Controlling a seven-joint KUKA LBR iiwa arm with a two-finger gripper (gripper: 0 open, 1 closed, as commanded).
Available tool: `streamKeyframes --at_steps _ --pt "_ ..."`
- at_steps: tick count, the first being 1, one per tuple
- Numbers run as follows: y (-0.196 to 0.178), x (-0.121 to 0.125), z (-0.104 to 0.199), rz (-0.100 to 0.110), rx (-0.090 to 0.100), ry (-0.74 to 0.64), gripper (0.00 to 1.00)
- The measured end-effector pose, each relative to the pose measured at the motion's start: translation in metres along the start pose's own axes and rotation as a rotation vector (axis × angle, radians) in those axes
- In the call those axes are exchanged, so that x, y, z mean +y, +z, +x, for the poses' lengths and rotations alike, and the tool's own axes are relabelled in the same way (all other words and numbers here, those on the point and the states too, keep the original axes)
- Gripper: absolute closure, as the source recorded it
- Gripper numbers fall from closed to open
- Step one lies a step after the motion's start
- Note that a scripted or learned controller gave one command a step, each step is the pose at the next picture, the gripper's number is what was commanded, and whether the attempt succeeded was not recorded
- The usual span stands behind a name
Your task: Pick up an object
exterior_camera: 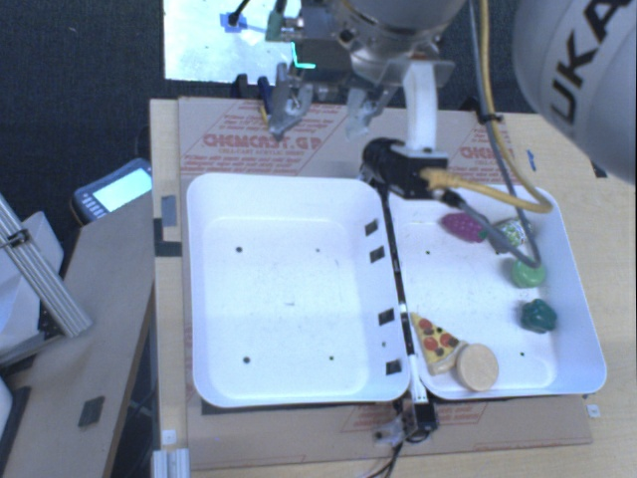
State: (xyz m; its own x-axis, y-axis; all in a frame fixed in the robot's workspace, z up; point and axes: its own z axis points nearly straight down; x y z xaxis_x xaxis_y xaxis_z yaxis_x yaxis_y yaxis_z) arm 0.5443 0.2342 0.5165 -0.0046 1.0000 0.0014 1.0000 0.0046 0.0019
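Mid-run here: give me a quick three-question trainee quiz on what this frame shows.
1. True or false: the gripper is down inside the right bin.
2. Which lies nearest the pizza slice? A) round biscuit B) purple toy C) dark green toy
3. Which bin holds the toys?

Key: 1 false, it hangs above the bench behind the bins, fingers apart; 2 A; 3 the right bin.

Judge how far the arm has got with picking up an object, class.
Done: nothing lifted. The pizza slice, wooden disc, green pieces and pink piece all lie in the right bin. In hand: the gripper hovers open above the bins' far edge, fingers holding nothing. Left: descend, grasp, lift.
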Motion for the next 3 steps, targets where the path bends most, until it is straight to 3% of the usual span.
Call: streamKeyframes --at_steps 1,3 --pt "-0.011 0.0 0.0 -0.002 0.001 -0.002 1.0" --pt "-0.034 0.001 0.001 -0.007 0.004 -0.007 1.0"
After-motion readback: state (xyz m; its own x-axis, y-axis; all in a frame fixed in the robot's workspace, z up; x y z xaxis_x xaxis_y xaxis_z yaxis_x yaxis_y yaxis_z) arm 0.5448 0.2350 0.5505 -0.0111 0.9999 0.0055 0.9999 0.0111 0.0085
